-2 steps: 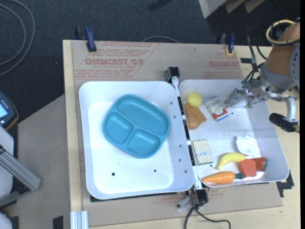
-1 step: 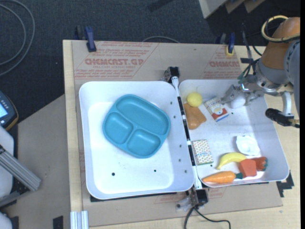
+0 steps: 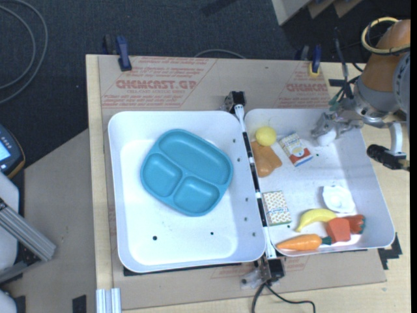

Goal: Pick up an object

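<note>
At the front of the right bin [image 3: 376, 181] lie a carrot [image 3: 301, 243], a red toy food [image 3: 342, 227] and a banana [image 3: 317, 217]. They sit close together against the front wall, so grabbing just one could be tricky. Just behind them are a small patterned box [image 3: 275, 207], close to the wall between the bins, and a flat white thing [image 3: 337, 197] with more room around it.

The left bin [image 3: 130, 240] holds a blue plate [image 3: 187, 171] with three parts. It lies flat and wide, so it looks hard to pinch.

Farther back in the right bin, a brown toy food [image 3: 265, 160] leans by the middle wall with a yellow ball [image 3: 265, 135] touching its far end. A little box with red on it [image 3: 295, 150] lies just beside them, out in the open.

The gripper [image 3: 326, 130] is at the far right part of this bin, near the little box but not touching it. I cannot tell if the gripper is spread or pressed together. I see nothing in it, so I think nothing is picked up yet. The little box looks like the easiest pick.

At the back, two blue clamps [image 3: 122, 51] hold the board on the surface [image 3: 195, 87] so it does not slide.
</note>
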Tool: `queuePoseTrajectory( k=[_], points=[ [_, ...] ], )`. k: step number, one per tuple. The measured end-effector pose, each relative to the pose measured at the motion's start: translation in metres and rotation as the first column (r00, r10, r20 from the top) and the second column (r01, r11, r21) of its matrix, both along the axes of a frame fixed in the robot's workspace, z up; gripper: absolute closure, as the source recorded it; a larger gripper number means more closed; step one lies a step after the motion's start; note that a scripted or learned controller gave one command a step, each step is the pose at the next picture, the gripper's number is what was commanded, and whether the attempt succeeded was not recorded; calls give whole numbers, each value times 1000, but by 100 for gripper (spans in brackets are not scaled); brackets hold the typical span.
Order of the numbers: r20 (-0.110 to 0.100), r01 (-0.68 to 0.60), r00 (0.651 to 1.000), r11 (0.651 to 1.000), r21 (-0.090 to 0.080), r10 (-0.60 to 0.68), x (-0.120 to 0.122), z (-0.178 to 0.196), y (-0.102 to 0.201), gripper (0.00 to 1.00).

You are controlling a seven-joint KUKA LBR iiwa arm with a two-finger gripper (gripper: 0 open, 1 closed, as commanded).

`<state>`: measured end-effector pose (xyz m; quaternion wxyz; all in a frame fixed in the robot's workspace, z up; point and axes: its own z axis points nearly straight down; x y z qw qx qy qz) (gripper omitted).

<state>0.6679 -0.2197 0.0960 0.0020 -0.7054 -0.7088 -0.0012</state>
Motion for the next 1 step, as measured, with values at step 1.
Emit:
queuePoseTrajectory(
  k=[1],
  points=[
    [0, -4, 1000, 1000, 0, 4, -17, 13, 97, 100]
  ],
)
